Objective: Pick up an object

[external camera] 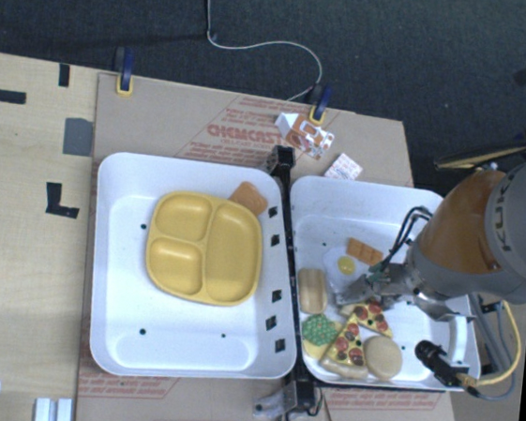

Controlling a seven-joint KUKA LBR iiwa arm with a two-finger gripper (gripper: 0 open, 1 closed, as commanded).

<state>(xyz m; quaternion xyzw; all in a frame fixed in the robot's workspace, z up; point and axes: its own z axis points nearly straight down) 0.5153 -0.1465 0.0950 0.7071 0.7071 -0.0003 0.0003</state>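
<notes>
Grey metal is about all you can make out of the gripper [360, 289], low in the right bin [434, 204]; you cannot tell whether its jaws are spread or pressed together, and nothing shows between them. Just under it you see a pizza slice [369, 318], with a second slice [346, 346] beside that one and nearer the front wall. Left of the gripper lies a fried egg [345, 263], and above it an orange piece [364, 252]. You find a tan bread roll [311, 290] near the divider, a green round piece [318, 330] below it, and a pale cookie [383, 357] at the front of the bin. The arm [473, 233] comes in from the right, its orange band above the wrist. In the left bin [111, 263] you have a yellow tray [206, 248] with three compartments, and a brown piece [248, 197] touching its upper right edge.
</notes>
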